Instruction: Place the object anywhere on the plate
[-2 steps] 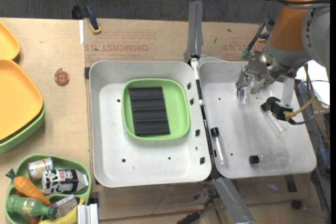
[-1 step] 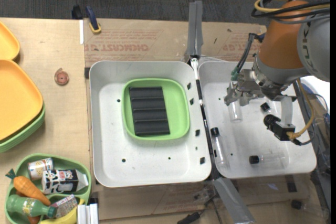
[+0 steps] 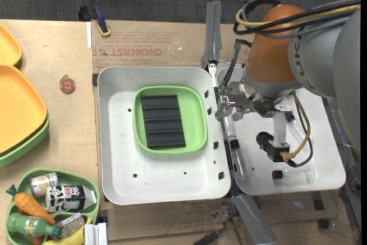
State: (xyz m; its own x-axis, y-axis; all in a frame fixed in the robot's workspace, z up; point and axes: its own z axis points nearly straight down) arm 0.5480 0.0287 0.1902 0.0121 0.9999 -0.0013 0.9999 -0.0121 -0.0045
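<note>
Red print on the cardboard (image 3: 137,50) is illegible, the black ribbed block (image 3: 163,121) lies centred on the green plate (image 3: 196,123) with bare left bin (image 3: 114,175) floor around, and the grip of the hand (image 3: 232,107) cannot be told.

Red upside-down print on the cardboard (image 3: 137,51), hardly legible

I watch through one fixed camera above the bench (image 3: 57,49), looking down at a slant on the left bin (image 3: 117,172) and right bin (image 3: 324,172); the arm (image 3: 281,49) enters from the right
</note>
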